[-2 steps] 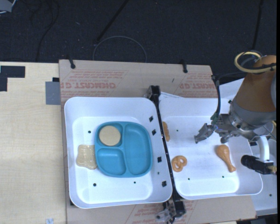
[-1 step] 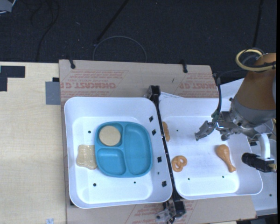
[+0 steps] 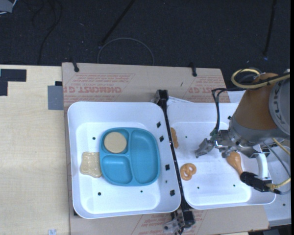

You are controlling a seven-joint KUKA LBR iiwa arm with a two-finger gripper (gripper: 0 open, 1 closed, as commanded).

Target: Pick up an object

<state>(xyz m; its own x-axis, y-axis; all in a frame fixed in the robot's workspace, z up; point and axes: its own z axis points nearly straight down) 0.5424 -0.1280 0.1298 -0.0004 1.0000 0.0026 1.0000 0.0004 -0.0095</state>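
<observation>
Claw point(image 3: 204, 150) state, can't tell from here; it hangs just right of the pretzel point(image 3: 188, 171), so closing now probably grabs air.

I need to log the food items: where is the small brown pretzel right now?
The small brown pretzel lies in the right white bin, near its left wall, below-left of the gripper.

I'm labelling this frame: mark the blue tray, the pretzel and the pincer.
blue tray point(image 3: 142, 155): camera view, its large right compartment.
pretzel point(image 3: 188, 171): camera view, its middle.
pincer point(image 3: 204, 148): camera view, between its fingertips.
</observation>
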